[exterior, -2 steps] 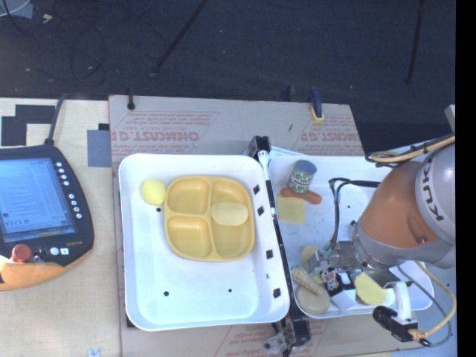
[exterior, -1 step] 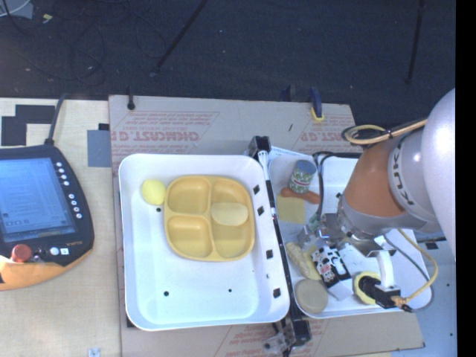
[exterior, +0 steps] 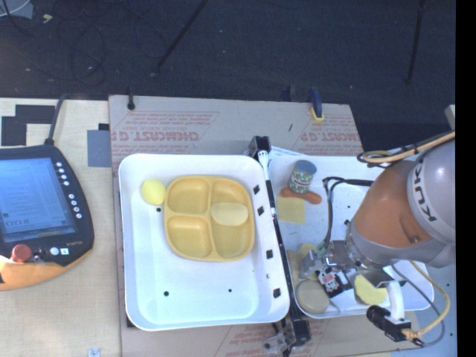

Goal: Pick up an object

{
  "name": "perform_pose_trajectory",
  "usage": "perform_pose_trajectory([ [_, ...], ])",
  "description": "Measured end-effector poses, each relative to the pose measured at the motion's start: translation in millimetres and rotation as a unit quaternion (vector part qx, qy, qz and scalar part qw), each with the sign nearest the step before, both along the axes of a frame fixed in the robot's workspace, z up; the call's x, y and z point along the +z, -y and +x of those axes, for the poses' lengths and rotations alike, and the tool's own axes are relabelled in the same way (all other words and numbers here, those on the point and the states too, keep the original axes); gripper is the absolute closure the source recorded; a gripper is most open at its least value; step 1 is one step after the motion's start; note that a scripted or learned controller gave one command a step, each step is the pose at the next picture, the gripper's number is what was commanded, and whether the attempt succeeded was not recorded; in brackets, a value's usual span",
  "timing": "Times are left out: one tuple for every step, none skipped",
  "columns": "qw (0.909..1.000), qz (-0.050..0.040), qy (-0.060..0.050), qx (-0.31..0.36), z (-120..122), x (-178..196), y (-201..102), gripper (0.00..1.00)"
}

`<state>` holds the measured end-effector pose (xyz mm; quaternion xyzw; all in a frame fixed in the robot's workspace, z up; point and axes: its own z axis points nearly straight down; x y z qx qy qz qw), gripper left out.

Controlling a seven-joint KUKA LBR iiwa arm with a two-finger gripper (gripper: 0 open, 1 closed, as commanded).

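1. The claw (exterior: 327, 274) hangs low over the near end of the right bin (exterior: 342, 199); whether it is wide or narrow cannot be told.
2. A round tan lid (exterior: 312, 297) lies just below the claw, and a yellow banana-like piece (exterior: 370, 291) just to its right.
3. Farther up the bin lie a yellow square (exterior: 291, 210), an orange carrot (exterior: 302, 195) and a small can (exterior: 303, 175).
4. The left bin (exterior: 193, 303) holds a yellow divided plate (exterior: 208, 218) and a lemon (exterior: 153, 192).
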<state>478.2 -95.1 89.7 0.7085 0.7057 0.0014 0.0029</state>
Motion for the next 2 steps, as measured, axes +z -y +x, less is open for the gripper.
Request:
perform_pose_trajectory([
  [1.0, 0.002, -0.001, 0.001, 2, 11, -1, 1.0],
  [1.0, 0.0022, 0.002, 0.006, 62, 103, -67, 1.0],
])
